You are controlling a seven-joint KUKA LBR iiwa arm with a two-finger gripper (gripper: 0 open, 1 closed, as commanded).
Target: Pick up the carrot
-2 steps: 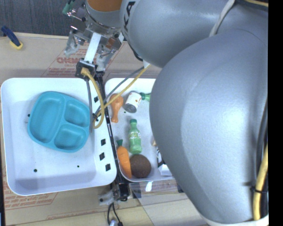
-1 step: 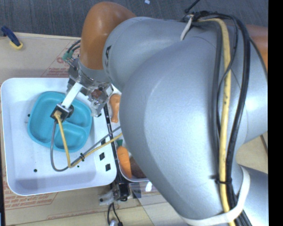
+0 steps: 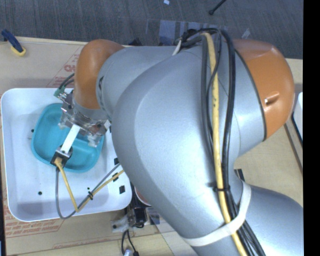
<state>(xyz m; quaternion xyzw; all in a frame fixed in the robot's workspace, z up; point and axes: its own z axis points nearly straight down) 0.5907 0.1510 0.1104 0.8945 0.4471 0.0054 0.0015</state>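
Hovering hand (image 3: 83,129) above bin (image 3: 21,188); carpet (image 3: 96,9) beyond bench (image 3: 37,52).

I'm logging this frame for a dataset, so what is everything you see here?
bowl: 1, blue, in the bin, under the gripper
bin: 1, white, left part of the bench
clamp: 1, blue and yellow, far left corner of the bench
bench: 1, brown, under the bin
arm: 1, grey with orange, reaching in from the right
gripper: 1, over the bowl
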